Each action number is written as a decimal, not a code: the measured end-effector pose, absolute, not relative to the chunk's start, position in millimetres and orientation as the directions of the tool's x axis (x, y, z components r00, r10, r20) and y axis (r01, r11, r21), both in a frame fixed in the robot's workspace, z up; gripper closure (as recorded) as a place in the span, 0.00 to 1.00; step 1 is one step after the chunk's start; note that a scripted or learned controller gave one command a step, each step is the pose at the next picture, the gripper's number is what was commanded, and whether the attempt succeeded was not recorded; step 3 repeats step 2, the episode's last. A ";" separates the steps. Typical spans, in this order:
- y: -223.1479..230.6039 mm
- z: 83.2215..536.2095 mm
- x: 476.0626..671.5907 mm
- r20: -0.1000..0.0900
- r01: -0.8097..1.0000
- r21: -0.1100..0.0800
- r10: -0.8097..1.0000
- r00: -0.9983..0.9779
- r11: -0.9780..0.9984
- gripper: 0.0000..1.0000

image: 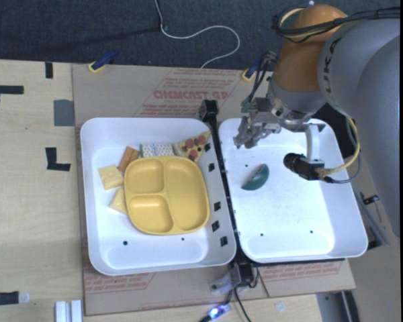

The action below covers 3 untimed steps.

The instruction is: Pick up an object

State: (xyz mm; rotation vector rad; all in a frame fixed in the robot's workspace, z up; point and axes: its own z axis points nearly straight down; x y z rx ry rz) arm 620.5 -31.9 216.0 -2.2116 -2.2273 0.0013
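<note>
Hovering your gripper (245, 138) over the right bin (336, 243), fingers looking slightly apart and gripping nothing; teal object (257, 178) is lying just below it, so the pick isn't done yet.

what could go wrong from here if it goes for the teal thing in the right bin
1. The gripper sits above and left of the teal object, not over it, so a straight descent would likely miss.
2. The teal object looks small, curved and low, so it may slip or get pushed across the right bin.
3. The gripper is close to the divider between the bins; a leftward drift could hit that edge.
</note>
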 end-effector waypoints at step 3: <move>16.5 213.6 612.8 -0.002 1.000 -0.004 1.000 -0.001 0.001 1.00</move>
